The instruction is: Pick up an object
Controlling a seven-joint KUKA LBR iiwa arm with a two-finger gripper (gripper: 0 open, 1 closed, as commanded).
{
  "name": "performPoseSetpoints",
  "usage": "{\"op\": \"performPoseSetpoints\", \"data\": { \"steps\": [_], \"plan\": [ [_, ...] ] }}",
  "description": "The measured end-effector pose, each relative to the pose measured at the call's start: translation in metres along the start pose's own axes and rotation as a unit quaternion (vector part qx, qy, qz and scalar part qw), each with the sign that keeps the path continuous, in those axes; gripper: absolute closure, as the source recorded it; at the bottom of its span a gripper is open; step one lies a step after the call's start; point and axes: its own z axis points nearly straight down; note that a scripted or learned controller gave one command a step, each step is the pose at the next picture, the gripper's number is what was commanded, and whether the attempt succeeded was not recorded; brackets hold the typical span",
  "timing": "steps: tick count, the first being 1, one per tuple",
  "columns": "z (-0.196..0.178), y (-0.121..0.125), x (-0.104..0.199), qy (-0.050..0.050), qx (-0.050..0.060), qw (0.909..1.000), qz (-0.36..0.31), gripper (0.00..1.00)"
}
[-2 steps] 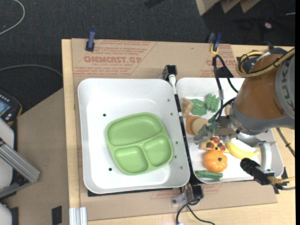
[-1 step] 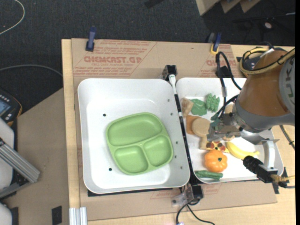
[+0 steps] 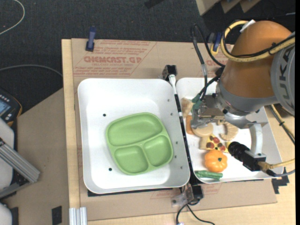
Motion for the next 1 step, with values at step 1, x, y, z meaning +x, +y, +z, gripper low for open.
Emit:
{"op": "performPoseSetpoints", "data": {
  "steps": [1],
  "plan": [
    [0.1019,-0.0038,-0.0596,-0.001,0.008,0.9999,0.007,1.0]
  ]
}}
